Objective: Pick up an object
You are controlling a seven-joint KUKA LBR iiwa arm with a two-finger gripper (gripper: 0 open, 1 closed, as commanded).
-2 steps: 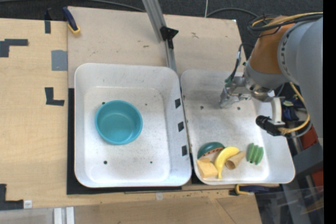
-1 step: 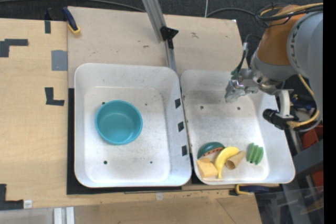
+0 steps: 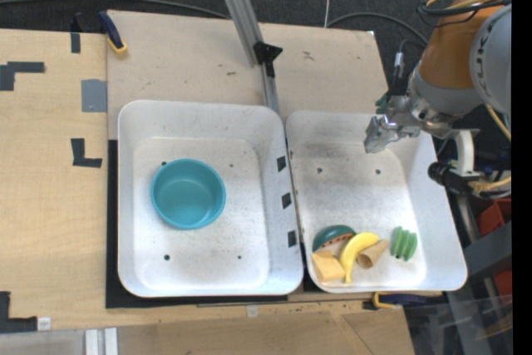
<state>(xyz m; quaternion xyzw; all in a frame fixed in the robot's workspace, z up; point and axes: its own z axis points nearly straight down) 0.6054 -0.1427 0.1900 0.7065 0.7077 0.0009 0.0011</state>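
The things I could pick lie bunched at the near end of the right bin (image 3: 432,204): a yellow banana (image 3: 357,249), a green ridged piece (image 3: 403,244) just beside it, a dark green rounded piece (image 3: 334,236) and a tan block (image 3: 328,267) touching the banana. In the left bin (image 3: 133,179) sits a teal bowl (image 3: 189,194), well apart from them. My pincer (image 3: 381,134) hangs over the far end of the right bin, away from the cluster, and nothing is between its tips; I cannot tell how wide it stands. As I judge it, the task is barely begun: nothing is lifted, and reaching, closing and raising are all left.
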